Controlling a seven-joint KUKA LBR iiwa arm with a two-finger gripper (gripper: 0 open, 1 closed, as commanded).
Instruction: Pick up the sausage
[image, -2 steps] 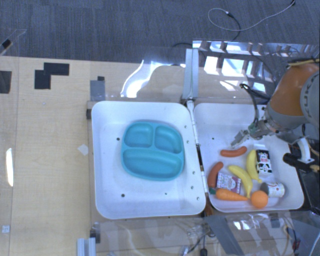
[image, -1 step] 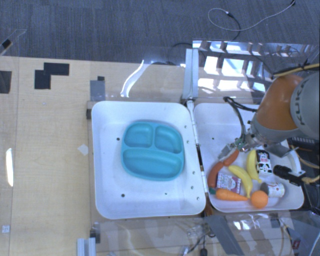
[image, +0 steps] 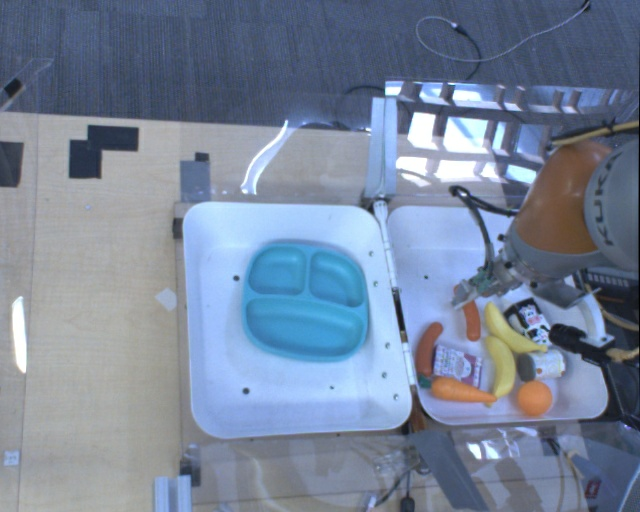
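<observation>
The sausage was noted lying just left of the banana, long axis near-vertical, tilted slightly; jaw state undeterminable.

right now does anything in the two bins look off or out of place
Nothing looks spilled or damaged. The food is all crowded into the right bin's near corner, sausage beside the carrot and bananas, while the blue tray in the left bin holds nothing.

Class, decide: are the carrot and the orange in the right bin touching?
Apart. The camera view shows bare white bin floor between the carrot's pointed tip and the orange.
</observation>
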